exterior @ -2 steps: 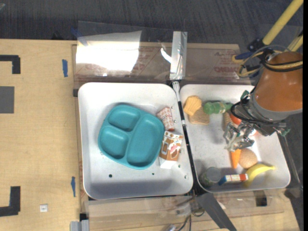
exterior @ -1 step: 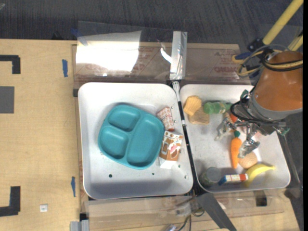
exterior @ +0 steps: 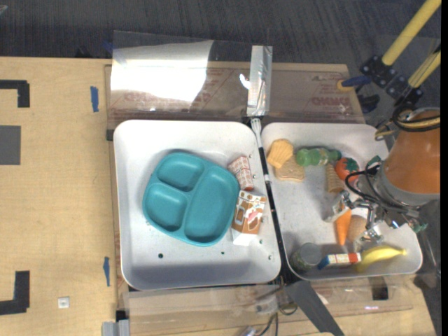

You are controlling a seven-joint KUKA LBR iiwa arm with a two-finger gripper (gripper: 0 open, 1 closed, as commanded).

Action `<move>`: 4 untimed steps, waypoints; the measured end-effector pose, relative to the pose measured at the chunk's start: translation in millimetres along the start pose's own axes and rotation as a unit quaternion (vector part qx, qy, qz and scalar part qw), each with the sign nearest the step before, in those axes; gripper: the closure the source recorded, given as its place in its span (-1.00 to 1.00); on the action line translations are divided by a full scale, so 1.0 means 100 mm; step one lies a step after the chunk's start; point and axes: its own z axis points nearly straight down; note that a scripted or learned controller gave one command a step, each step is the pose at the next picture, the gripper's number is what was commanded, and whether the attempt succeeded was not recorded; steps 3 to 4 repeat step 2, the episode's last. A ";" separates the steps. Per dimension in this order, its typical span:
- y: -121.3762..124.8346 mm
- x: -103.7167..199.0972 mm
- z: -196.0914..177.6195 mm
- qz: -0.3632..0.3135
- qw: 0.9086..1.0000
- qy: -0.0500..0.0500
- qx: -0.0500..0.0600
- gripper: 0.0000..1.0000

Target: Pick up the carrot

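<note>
The carrot [exterior: 341, 227] is a short orange piece lying in the right bin [exterior: 302, 205], near the bin's front half. My gripper [exterior: 357, 213] hangs low over the bin right at the carrot's upper end, with the carrot just to its lower left. The grey arm with its orange band [exterior: 418, 165] reaches in from the right and hides part of the bin behind it. A tan piece [exterior: 357, 227] lies right beside the carrot, under the gripper.
Also in the right bin: tan bread pieces [exterior: 283, 161], a green item [exterior: 315, 156], a red-orange item [exterior: 346, 166], a cone [exterior: 334, 180], a banana [exterior: 382, 255], a small tube [exterior: 340, 260], a dark can [exterior: 304, 256]. The left bin holds a teal divided plate [exterior: 190, 197] and small packets [exterior: 248, 212].
</note>
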 end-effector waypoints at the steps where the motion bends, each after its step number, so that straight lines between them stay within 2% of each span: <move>1: 0.00 -0.05 -0.13 -0.001 1.000 -0.006 0.003 1.00; 2: 0.09 -0.57 -0.97 0.012 1.000 -0.001 0.000 1.00; 4: 0.09 -0.57 -0.97 0.012 1.000 -0.001 0.000 1.00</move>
